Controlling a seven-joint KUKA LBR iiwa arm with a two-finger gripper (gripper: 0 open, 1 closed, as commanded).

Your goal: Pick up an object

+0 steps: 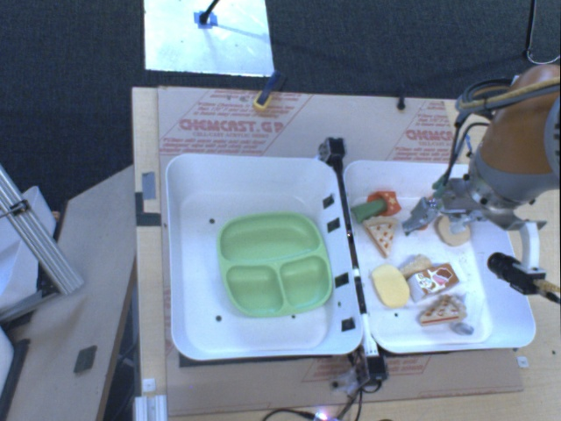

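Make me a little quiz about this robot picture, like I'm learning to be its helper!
1. True or false: the green tray sits in the left bin.
2. Which food lies nearest the gripper?
A. the yellow piece
B. the pizza slice
C. the grey bit
3. Fill in: the tray has ___ compartments.

Key
1. True. The toy food is all in the right bin.
2. B. The slice lies just left of the gripper, below the tomato.
3. Three: one long one on top, two smaller ones below.
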